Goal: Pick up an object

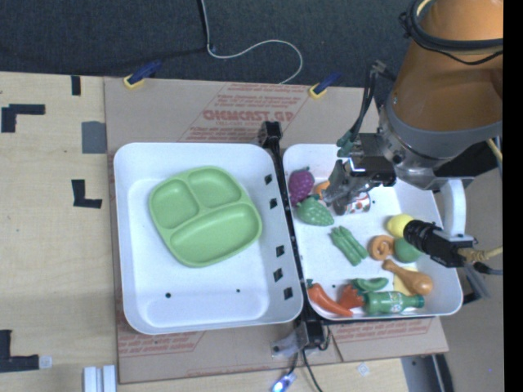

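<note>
a green divided plate [206,216] is seen in the left bin [135,243]; beside that bin, toy foods [347,243] are gathered under the gripper [347,193], finger state unclear.

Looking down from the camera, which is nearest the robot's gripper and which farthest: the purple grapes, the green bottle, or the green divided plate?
1. Purple grapes, right bin, just left of the gripper.
2. Green bottle, right bin's near edge, below the gripper.
3. Green divided plate, over in the left bin.
</note>
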Available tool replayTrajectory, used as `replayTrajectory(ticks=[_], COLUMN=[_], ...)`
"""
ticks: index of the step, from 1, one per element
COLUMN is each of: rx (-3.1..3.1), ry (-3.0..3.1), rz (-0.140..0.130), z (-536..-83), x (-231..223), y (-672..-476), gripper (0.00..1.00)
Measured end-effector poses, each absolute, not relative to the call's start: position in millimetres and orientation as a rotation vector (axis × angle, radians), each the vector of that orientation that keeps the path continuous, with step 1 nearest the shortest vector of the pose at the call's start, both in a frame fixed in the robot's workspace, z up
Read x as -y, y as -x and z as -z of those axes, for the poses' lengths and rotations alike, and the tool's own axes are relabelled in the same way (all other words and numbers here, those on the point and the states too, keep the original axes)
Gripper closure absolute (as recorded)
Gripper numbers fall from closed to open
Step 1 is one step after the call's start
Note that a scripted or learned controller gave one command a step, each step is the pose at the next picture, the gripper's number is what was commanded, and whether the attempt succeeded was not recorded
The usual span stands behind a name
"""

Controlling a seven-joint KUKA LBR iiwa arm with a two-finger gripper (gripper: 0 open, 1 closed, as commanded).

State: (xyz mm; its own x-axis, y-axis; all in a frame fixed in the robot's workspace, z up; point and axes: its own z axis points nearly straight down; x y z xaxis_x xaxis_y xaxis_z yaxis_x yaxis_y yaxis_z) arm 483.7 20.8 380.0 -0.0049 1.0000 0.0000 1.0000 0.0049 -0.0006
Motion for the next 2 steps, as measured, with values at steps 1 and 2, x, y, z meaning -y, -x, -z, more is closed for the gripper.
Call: replayTrajectory(ticks=[1,2], rx=[2.227,2.231], ry=[2.216,2.211], rz=[0.002,0.003], z=[-407,-436], x=[-54,-123], y=[-483.7,-483.4], gripper=[1.00,1.00])
